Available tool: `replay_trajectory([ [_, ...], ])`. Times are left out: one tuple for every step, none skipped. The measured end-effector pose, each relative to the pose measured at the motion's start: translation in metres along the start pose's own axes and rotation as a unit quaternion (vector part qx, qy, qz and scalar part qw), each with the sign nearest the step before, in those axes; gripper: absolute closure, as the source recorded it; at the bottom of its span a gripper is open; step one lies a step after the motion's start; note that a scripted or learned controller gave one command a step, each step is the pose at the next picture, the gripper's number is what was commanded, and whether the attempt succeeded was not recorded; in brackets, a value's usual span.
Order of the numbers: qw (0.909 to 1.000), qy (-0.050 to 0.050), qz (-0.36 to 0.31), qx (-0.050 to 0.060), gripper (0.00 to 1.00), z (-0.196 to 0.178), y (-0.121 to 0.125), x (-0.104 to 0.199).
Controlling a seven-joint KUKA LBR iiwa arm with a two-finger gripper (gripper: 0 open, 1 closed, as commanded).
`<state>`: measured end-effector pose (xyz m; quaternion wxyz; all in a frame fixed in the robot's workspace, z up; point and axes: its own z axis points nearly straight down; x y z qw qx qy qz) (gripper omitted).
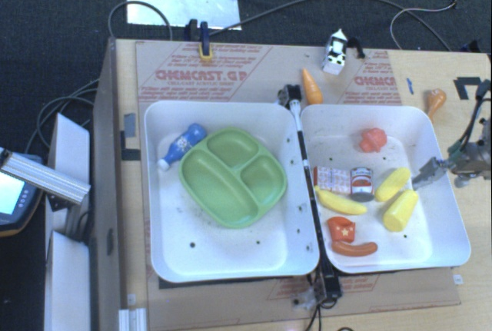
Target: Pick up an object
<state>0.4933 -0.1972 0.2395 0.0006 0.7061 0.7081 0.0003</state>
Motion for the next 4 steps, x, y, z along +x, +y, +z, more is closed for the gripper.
replay_trajectory([
  [1.0000,0.000,0.001,-0.001,0.00,0.155,0.023,-0.009],
  [1.0000,0.000,0.001,-0.002,1.00,0.145,0.023,-0.009],
  [1.0000,0.000,-0.001,-0.002,1.00,0.063,0.058,0.042],
  [1.0000,0.000,0.000,-0.001,1.00,0.039,0.083,0.100],
])
